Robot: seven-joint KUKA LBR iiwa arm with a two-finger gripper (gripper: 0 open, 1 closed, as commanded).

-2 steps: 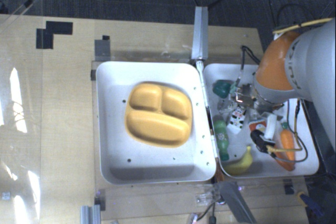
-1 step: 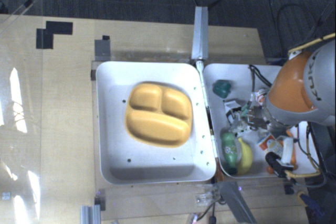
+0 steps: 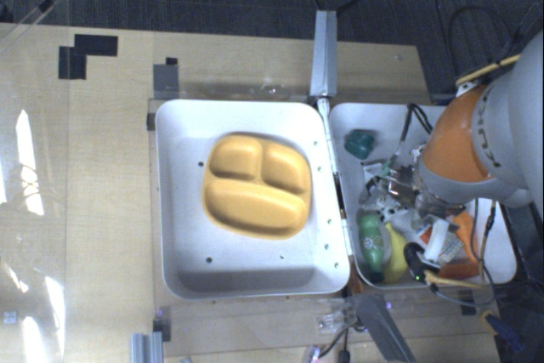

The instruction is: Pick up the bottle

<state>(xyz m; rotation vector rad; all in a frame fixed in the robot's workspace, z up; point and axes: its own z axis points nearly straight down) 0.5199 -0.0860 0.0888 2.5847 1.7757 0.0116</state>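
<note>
A green bottle lies in the right bin near its front left corner, beside a yellow object. The gripper is low inside that bin, just above and behind the bottle's upper end. The orange-banded wrist reaches in from the right and hides part of the bin's contents. From here I cannot make out whether the gripper touches the bottle.
A yellow divided plate sits in the middle of the left bin. The right bin also holds a teal object at the back, a white and red item and an orange item. Cables trail along the right.
</note>
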